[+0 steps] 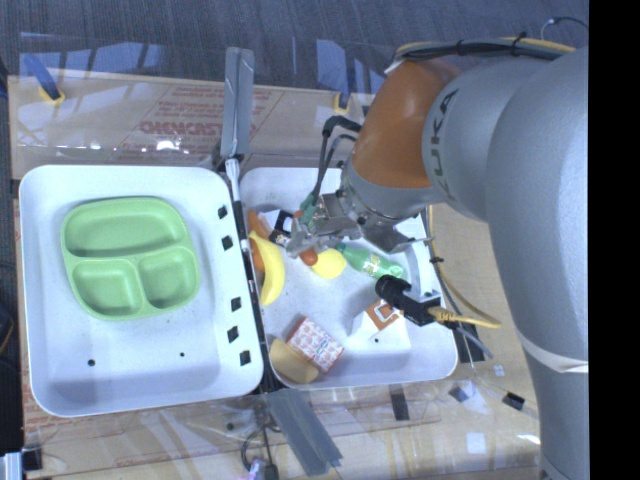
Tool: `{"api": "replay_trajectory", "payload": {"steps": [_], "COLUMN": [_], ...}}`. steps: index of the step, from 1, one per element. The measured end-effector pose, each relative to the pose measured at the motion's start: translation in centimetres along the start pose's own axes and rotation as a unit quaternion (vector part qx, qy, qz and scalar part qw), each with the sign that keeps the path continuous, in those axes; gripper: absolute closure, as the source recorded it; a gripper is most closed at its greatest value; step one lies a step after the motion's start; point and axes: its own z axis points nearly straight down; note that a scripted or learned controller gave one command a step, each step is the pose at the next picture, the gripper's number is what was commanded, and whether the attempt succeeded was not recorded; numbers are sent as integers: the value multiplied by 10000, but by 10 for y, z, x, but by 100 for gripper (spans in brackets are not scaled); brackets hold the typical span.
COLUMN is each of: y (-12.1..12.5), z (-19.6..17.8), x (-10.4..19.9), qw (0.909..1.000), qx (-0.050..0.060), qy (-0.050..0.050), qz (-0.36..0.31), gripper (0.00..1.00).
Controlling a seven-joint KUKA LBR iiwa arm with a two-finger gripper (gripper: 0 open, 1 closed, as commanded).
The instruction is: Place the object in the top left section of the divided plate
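A green divided plate lies in the left bin, with one long section at the far side and two smaller ones nearer the front; nothing lies in it. My gripper is low in the right bin, over a cluster of items near that bin's far left. Right under it are a yellow lemon-like piece and a small orange piece. The wrist hides whether anything sits in the gripper.
The right bin also holds a banana, an orange carrot-like piece, a green bottle, a patterned box, a tan round thing and a small orange-white box. A raised divider separates the bins.
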Motion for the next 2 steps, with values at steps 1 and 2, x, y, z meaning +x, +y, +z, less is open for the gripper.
{"api": "replay_trajectory", "payload": {"steps": [1,2], "y": [17,20], "z": [25,-20], "x": [75,139], "qw": [9993,9943], "qx": [-2,-33], "qy": [-8,-24], "qz": [376,-1061], "gripper": [100,100]}}
